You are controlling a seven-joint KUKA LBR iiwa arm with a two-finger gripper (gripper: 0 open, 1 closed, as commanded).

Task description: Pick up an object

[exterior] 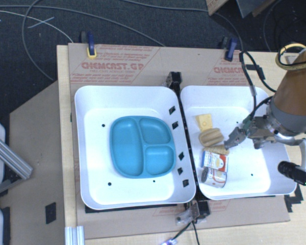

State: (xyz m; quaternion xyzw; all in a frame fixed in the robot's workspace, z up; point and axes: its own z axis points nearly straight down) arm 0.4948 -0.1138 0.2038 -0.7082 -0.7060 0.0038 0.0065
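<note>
Currently three candidate objects are clustered toward the nine o'clock side of the right bin: a yellow block at the cluster's twelve o'clock, a tan bread-like piece just below it, and a small can lying on its side at six o'clock. The tan piece and the can are seen close together, possibly touching. The gripper is lowered at the cluster's three o'clock, its tip just beside the tan piece; whether the fingers are spread or pressed together cannot be told, since they are dark and foreshortened, and nothing is seen pinched between them. The step in hand is judged to be the approach, with no grasp made. The next move would call for the tip to be centred over one object, probably the tan piece, without the can being nudged. A blue divided plate is seen in the left bin, well apart at nine o'clock
</note>
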